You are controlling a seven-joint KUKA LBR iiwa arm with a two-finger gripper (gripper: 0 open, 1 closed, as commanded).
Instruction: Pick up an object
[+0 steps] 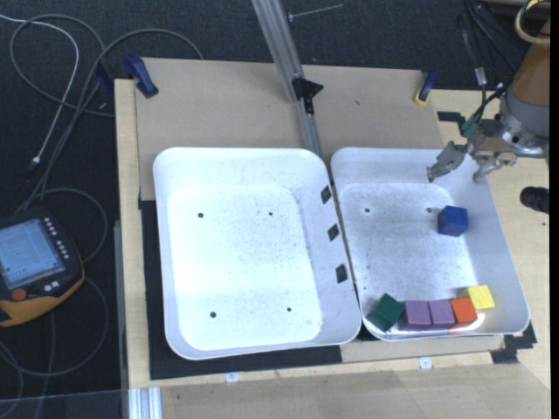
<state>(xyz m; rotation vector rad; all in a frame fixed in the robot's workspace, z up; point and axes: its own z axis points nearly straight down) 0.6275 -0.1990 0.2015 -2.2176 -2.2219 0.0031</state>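
Observation:
In the right bin (410, 260) a blue cube (452, 220) lies alone toward the far right side. Along the bin's near edge sits a row of blocks: green (384, 311), purple (417, 312), a second purple (442, 312), orange (463, 309) and yellow (480, 298). My gripper (461, 166) hangs over the bin's far right corner, above and just beyond the blue cube. Its two fingers are spread apart with nothing between them.
The left bin (240, 251) lies beside the right one, joined by black clips (336, 232). A metal pole (279, 42) slants up from the bench's back. Blue clamps (140, 75) hold the board's corners. A teach pendant (31, 256) and cables lie on the floor at left.

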